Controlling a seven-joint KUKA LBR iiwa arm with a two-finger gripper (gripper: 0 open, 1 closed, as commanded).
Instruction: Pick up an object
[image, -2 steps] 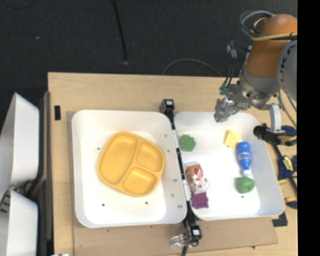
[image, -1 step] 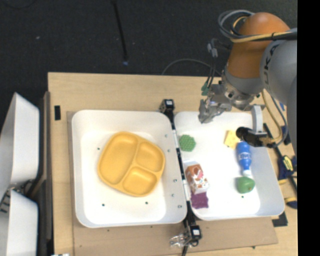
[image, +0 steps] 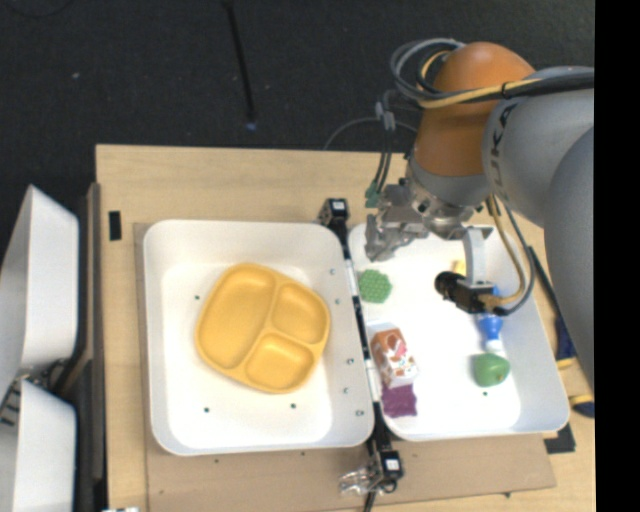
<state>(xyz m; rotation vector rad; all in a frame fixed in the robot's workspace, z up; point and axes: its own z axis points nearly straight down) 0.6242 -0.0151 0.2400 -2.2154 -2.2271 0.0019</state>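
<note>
My gripper (image: 381, 247) hangs over the back left corner of the right bin (image: 530, 415). Just in front of it lies a round green knobbly object (image: 375, 286), apart from the gripper. Along the bin's left wall lie a red and white snack packet (image: 393, 358) and a purple piece (image: 399, 402). A green lump (image: 490, 370) sits at the right, with a small blue and white thing (image: 490, 328) just behind it. Nothing shows in the gripper.
The left bin (image: 165, 410) holds a yellow divided plate (image: 262, 326) in its middle. The two bins meet at a ridge (image: 356, 320) with clips at both ends. The grey arm with its orange band (image: 470, 95) covers the back right.
</note>
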